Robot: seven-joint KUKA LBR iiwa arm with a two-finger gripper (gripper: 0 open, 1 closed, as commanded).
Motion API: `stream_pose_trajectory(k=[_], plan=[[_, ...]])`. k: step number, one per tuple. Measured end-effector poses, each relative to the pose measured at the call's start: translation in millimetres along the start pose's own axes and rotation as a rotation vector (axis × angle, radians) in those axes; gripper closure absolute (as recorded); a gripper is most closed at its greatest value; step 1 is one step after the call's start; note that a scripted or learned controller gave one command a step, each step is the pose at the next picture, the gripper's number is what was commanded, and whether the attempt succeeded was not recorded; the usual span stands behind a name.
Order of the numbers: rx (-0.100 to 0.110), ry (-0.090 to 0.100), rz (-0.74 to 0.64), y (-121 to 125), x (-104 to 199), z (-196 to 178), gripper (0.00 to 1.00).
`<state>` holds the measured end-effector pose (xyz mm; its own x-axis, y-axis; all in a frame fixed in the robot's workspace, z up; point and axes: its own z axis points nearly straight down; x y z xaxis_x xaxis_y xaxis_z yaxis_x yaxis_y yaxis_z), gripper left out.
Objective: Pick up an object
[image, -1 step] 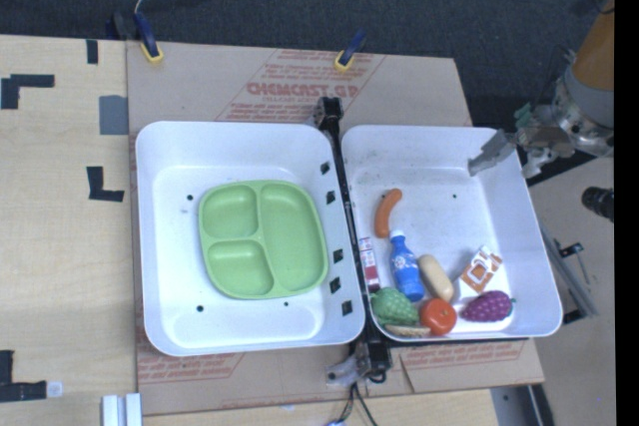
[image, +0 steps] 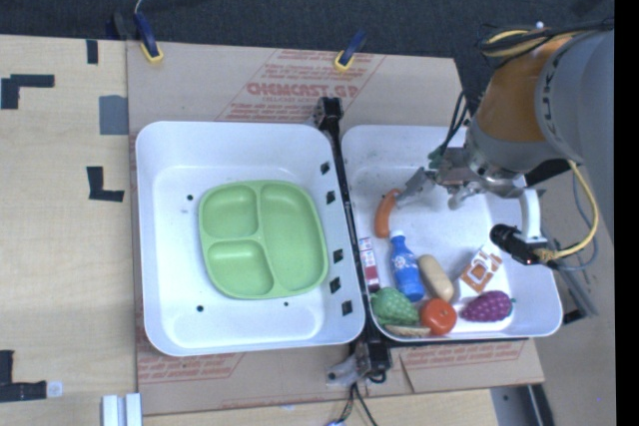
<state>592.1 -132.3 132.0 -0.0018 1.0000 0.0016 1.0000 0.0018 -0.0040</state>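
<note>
My gripper hangs over the upper middle of the right bin. It is open, its fingers spread apart with nothing between them. Its left finger ends just right of an orange sausage-shaped piece, and I cannot tell whether they touch. Below lie a blue bottle, a tan bread roll, a red tomato, purple grapes, a green leafy piece and an orange and white carton.
The left bin holds a green divided plate. A black divider runs between the bins, with a small red packet beside it. The arm's black cable clip hangs over the right bin's right side.
</note>
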Motion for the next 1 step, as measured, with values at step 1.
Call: stream_pose_trajectory(k=[1], plan=[[-0.006,-0.002,0.000,-7.8,35.3,46.0,0.00]])
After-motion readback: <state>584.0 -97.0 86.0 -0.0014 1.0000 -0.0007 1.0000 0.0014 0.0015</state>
